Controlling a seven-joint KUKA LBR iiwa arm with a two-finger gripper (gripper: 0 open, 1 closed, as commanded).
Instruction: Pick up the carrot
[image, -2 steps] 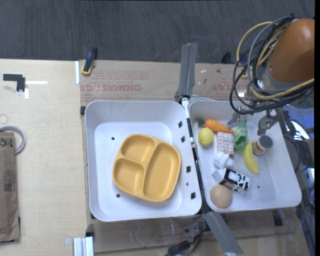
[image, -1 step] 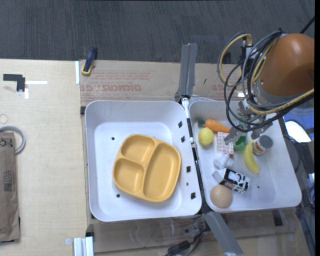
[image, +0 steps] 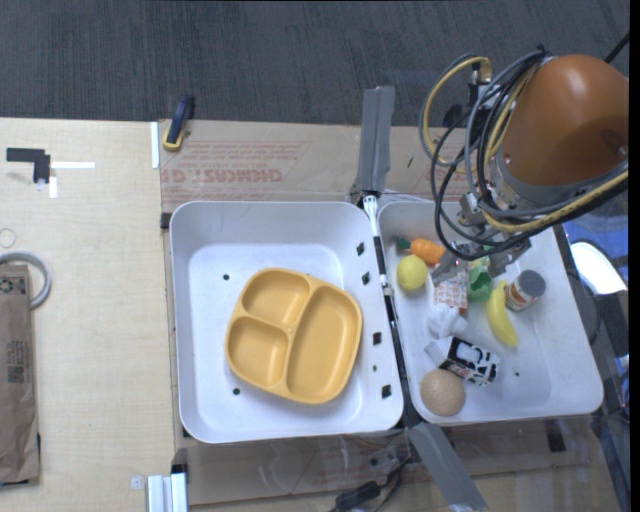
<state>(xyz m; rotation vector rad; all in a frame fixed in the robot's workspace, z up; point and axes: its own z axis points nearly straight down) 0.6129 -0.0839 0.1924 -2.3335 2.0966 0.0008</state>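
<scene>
arm: grey kuka arm with an orange band (image: 570, 105) reaching in from the right, looped yellow and black cables around it, hanging over the right bin.
gripper: two-finger gripper (image: 478, 250) low over the back part of the right bin, among the clutter; whether its fingers are open or closed i cannot tell, they blur into the objects below.
carrot: small orange carrot (image: 427, 250) lying near the back left corner of the right bin, just behind the lemon and just left of the gripper; nothing shows it held.
right bin: shallow white bin (image: 560, 385) holding a round yellow lemon (image: 411, 273), a curved yellow banana (image: 500, 317), a green item (image: 480, 283), a small can with a red label (image: 522, 291), a black and white packet (image: 470, 360), and a tan round ball (image: 442, 392) at the front.
left bin: shallow white bin (image: 200, 330) holding a yellow three-compartment plastic plate (image: 293, 335).
bench: light wooden top (image: 90, 400), with a brown paper bag (image: 15, 370) at the left edge.
</scene>
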